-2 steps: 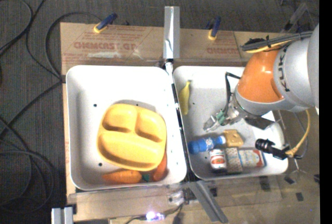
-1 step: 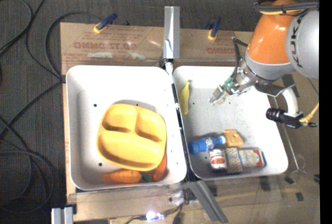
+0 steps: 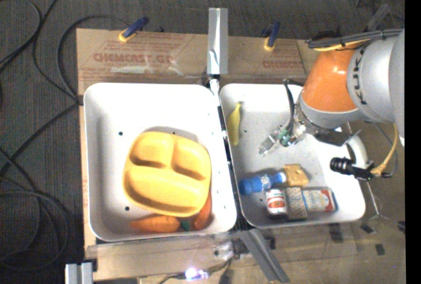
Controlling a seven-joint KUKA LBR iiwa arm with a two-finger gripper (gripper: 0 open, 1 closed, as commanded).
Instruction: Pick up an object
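Landmark: divider point(image 3: 223, 138) between the two bins. Left of it, left bin point(image 3: 105, 105) holds a compartment tray point(image 3: 169, 173) lying on a carrot point(image 3: 154, 224). Right of it, right bin point(image 3: 256, 100): banana point(image 3: 234, 122) just beside the divider, bottle point(image 3: 260, 183) nearer the front, jar point(image 3: 301, 202) farther right, cracker point(image 3: 296, 175) behind the jar

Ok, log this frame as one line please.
gripper: over right bin, holding nothing seen | nearest: banana, blue bottle | left bin: yellow tray, carrot
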